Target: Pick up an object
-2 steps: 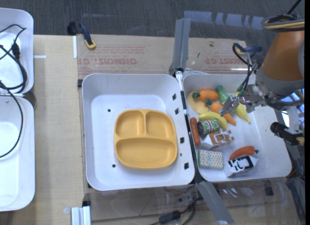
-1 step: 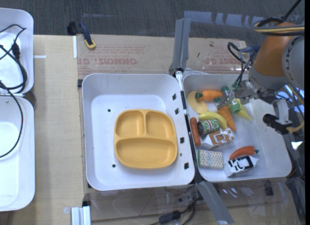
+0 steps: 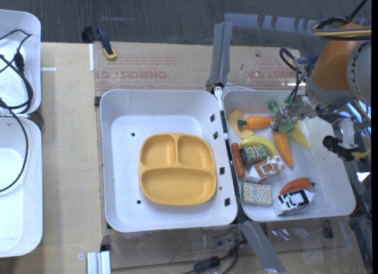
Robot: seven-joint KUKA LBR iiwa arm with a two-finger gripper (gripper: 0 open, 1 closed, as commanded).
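The right bin (image 3: 336, 205) holds a heap of toy food. An orange carrot (image 3: 258, 121) lies flat near the back. A second carrot (image 3: 284, 149) points toward the front, its green top up under the gripper. A banana (image 3: 258, 143), a green can (image 3: 254, 155) and a red sausage (image 3: 238, 160) sit left of it. My gripper (image 3: 288, 116) hangs low over the back of this bin, right above the green tops of the carrots. No object is visibly lifted.
A yellow divided plate (image 3: 177, 168) lies in the left bin (image 3: 112, 149). The right bin also holds a small carton (image 3: 269, 168), a patterned box (image 3: 257, 193), a red pepper (image 3: 294, 185) and a black-and-white carton (image 3: 295, 201). The grey divider (image 3: 221, 60) stands behind the bins.
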